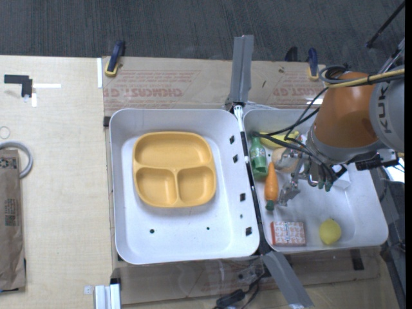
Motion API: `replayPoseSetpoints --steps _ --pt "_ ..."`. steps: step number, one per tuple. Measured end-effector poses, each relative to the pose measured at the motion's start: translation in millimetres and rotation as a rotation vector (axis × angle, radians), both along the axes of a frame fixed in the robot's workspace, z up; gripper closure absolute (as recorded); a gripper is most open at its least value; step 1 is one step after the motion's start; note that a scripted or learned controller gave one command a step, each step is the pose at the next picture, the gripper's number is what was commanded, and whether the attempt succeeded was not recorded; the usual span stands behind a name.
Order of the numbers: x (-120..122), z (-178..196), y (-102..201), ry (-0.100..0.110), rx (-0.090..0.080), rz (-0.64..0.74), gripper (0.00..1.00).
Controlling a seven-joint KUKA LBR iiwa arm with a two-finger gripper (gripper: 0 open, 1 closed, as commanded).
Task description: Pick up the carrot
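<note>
The carrot [271, 184] lies in the right bin [360, 237] near its left wall, orange with a green stalk end pointing toward the front. My gripper [291, 192] hangs just right of the carrot, low over the bin floor, its fingers pointing down-left. Nothing shows between the fingers, and the carrot rests on the floor beside them. The orange-banded wrist [344, 118] looms above and to the right, hiding part of the bin's back.
A green bottle [258, 158] lies behind the carrot. A small red-and-white box [288, 233] and a yellow lemon [330, 232] sit near the bin's front. A pale round thing [283, 154] lies by the wrist. The left bin [129, 237] holds a yellow divided plate [172, 169].
</note>
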State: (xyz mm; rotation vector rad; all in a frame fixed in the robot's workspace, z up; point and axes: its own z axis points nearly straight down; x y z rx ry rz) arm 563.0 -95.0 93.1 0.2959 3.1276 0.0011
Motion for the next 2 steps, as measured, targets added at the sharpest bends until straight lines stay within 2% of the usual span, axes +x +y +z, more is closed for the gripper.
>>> replayPoseSetpoints --steps 1,2 --pt "52.0 98.8 30.1 -0.005 -0.001 0.237 0.0" --pt "16.2 107.5 62.1 -0.002 0.0 0.254 0.0"
